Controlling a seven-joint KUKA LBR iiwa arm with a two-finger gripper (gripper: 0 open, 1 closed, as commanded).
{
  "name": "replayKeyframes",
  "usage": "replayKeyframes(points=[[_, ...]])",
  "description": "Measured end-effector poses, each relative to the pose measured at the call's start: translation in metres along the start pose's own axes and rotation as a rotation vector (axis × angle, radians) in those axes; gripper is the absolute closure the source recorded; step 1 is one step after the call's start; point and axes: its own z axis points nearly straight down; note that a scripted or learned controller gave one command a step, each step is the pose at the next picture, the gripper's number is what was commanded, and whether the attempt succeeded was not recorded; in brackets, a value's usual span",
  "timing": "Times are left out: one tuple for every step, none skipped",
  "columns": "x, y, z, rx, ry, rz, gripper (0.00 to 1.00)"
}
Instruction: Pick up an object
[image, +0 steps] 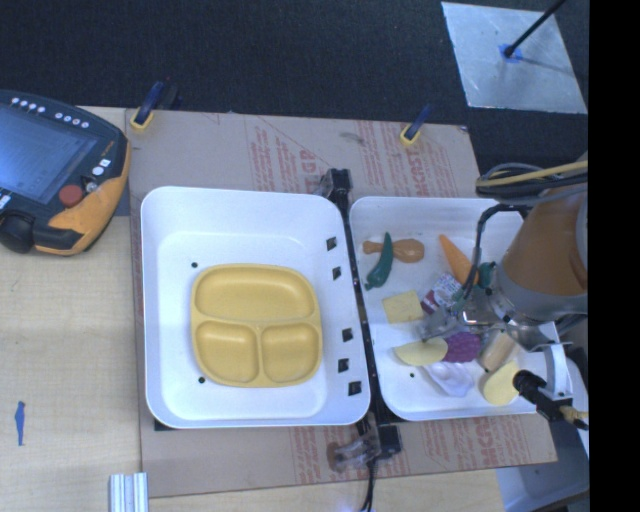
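A wooden surface (70, 340) covered by a brown cardboard sheet (260, 140) carries two shallow white bins side by side, with dark carpet behind. A teach pendant (55, 185) lies at the far left. The left bin (165, 300) holds a yellow divided plate (257, 324). The right bin (400, 405) holds a scatter of toy food: a green pepper (381, 262) beside a brown piece (400, 249), an orange carrot (455, 257), a pale yellow block (402, 306), a yellow wedge (420, 352), a purple piece (461, 347), a crumpled white piece (451, 377) and a pale yellow round piece (499, 384). The grey arm (545, 255) reaches in from the right, and its pincer (447, 320) sits low over the middle of the pile, just above the yellow wedge and purple piece. Its metal tip seems to touch the clutter, but how far it is open cannot be told, and nothing is clearly held between its fingers.
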Motion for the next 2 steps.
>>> replayKeyframes(points=[[0.039, 0.048, 0.002, -0.007, -0.002, -0.008, 0.00], [-0.058, 0.020, -0.039, -0.007, -0.004, 0.001, 0.00]])
